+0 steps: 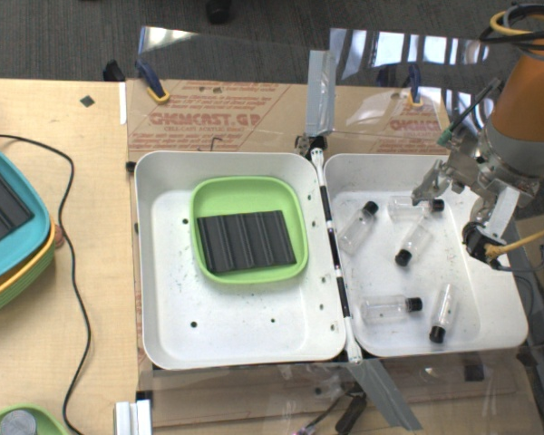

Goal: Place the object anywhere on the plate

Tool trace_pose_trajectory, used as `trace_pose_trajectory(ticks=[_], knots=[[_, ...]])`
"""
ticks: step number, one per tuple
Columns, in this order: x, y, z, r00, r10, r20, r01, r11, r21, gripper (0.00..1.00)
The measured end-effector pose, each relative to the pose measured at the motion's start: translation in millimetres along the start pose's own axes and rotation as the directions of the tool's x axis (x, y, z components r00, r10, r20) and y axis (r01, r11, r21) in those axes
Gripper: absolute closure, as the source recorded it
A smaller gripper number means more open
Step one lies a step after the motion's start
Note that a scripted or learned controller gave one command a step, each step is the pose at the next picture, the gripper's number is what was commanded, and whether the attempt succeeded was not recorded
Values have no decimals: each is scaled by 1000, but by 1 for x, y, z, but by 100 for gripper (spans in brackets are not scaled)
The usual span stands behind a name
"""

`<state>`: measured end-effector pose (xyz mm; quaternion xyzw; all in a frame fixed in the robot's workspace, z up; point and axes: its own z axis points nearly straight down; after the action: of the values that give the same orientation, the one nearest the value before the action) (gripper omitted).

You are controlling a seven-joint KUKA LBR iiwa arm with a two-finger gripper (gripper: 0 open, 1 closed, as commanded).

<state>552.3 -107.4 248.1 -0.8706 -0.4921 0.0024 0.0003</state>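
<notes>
Vials, clear with black caps, lie scattered across the right bin, five in all, none of them touching the green plate in the left bin. A dark ribbed mat covers the plate's middle. The arm reaches in at the right bin's upper right corner, orange band up, its gripper pointing down-left just above a vial near the rim; whether it is open or closed cannot be made out. Both bins rest on a wooden bench before cardboard printed with red lettering, partly readable as "CHEMCAST". Grey carpet lies beyond.
</notes>
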Motion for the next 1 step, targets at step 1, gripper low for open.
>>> trace_pose_trajectory(ticks=[1], knots=[[-27,16,-16,992,124,1,-124,992,1,0]])
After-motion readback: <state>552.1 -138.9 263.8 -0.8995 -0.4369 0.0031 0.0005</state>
